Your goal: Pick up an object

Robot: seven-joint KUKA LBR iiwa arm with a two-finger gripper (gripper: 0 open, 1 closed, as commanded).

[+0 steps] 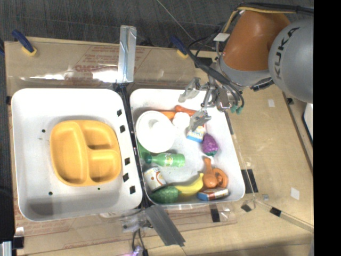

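The right bin (234, 159) holds a jumble of objects. My gripper (194, 106) hangs over its upper part with the fingers spread, open, and nothing between them. The lower fingertip (199, 119) is just above a small white, blue and yellow carton (195, 135); I cannot tell whether they touch. An orange carrot (184, 111) lies beside the gripper, partly hidden by it. A white bowl (154, 131) sits to the left of the carton. A purple toy (210, 144) lies just right of the carton.
Lower in the right bin lie a green bottle (166, 159), a banana (187, 187), an orange gourd (212, 178), a can (153, 176), a green fruit (165, 194) and a small box (213, 195). The left bin (26, 143) holds a yellow divided tray (85, 151).
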